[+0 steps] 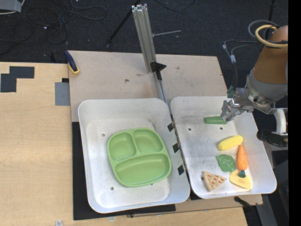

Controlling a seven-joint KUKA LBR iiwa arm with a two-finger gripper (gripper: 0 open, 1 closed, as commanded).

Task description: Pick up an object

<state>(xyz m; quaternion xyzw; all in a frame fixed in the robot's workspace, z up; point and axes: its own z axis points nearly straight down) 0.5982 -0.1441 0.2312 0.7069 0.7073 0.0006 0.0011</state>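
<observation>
A wooden counter [28, 149] carries two white bins. The left bin [89, 126] holds a green divided plate [138, 157]. The right bin [197, 145] holds toy corn [230, 142], a carrot [241, 158], a leaf [226, 162], pizza [214, 180] and cheese [241, 180]. The pincer [227, 115] pinches a flat green piece [215, 120] by its end, near the bin's far side.

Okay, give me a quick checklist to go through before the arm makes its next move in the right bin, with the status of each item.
1. Gripper over the right bin: ok.
2. Green stick piece right at the gripper: ok.
3. Piece actually between the fingers: cannot tell.
4. Corn, carrot, green leaf, pizza slice and yellow wedge lie apart from the gripper: ok.
5. Green divided plate sits in the left bin, out of the way: ok.
</observation>
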